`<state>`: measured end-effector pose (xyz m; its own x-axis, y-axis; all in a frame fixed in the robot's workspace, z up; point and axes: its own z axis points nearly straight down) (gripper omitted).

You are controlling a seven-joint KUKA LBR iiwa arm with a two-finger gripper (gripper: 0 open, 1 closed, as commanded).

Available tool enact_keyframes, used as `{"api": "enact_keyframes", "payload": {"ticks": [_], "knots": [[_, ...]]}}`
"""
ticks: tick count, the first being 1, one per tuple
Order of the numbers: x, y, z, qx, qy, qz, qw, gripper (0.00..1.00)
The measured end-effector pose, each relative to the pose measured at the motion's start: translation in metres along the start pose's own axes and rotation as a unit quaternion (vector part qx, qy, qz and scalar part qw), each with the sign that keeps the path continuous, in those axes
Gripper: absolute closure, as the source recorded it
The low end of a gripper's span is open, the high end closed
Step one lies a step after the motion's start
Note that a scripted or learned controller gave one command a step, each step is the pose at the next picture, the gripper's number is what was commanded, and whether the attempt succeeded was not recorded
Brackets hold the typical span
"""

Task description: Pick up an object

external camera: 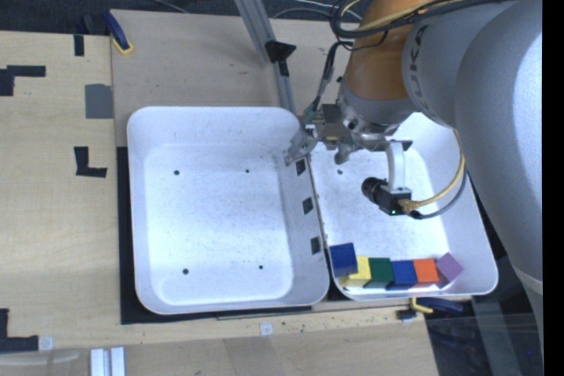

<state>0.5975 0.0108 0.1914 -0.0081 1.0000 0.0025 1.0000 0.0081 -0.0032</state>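
Several blocks [392, 270] huddle along the right bin's [467, 229] near wall, well apart from the pincer [339, 145] above; whether it is released or clenched cannot be told.

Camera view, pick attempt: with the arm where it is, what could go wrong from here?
1. The blocks sit packed in a row against the right bin's near wall; the gripper may find no room beside one.
2. The gripper hangs over the divide between the bins, far from the blocks; coming straight down it could strike a rim.
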Motion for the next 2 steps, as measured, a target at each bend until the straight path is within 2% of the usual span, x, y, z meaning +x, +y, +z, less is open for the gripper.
{"api": "enact_keyframes", "payload": {"ticks": [1,2], "knots": [[0.067,0.009,0.000,-0.001,0.000,-0.001,1.0000,0.00],[-0.008,-0.015,0.000,0.000,-0.003,0.007,1.0000,0.00]]}}
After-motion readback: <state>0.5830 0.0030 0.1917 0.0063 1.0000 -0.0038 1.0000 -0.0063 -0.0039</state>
